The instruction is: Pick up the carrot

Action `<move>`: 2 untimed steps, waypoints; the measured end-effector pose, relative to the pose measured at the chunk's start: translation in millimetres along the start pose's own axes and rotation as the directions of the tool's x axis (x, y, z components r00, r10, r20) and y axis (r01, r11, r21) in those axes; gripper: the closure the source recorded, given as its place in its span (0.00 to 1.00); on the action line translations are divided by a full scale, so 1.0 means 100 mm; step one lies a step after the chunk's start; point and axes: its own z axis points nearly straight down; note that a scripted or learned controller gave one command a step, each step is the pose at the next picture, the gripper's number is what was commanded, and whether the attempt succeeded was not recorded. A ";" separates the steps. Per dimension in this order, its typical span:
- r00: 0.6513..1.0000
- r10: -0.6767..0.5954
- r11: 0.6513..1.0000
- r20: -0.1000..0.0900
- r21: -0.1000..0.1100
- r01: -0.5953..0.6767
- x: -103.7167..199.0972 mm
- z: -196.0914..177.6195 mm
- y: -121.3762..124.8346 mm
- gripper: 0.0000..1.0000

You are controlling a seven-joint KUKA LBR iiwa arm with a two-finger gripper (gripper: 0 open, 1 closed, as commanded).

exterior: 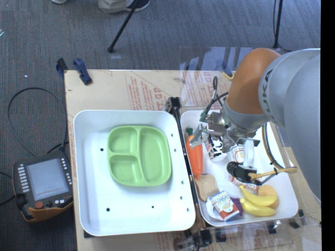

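Note:
The carrot (196,160), orange with a green top, lies lengthwise against the left wall of the right bin (291,192). My gripper (205,133) hangs low over that bin's upper left part, just right of and above the carrot's green end. The wrist hides whatever lies directly beneath it. Nothing is visibly held.
A green divided plate (140,156) sits in the left bin (89,192). The right bin also holds a bread slice (207,186), a small carton (225,204), bananas (257,205), a peach-coloured fruit (268,192) and a black-and-white carton (215,150) beside the carrot.

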 end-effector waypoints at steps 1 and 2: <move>0.986 -0.166 0.986 -0.001 0.003 0.166 -0.57 0.01 -0.45 0.00; 0.998 -0.059 0.998 -0.003 0.003 0.059 -0.75 0.92 -0.58 0.00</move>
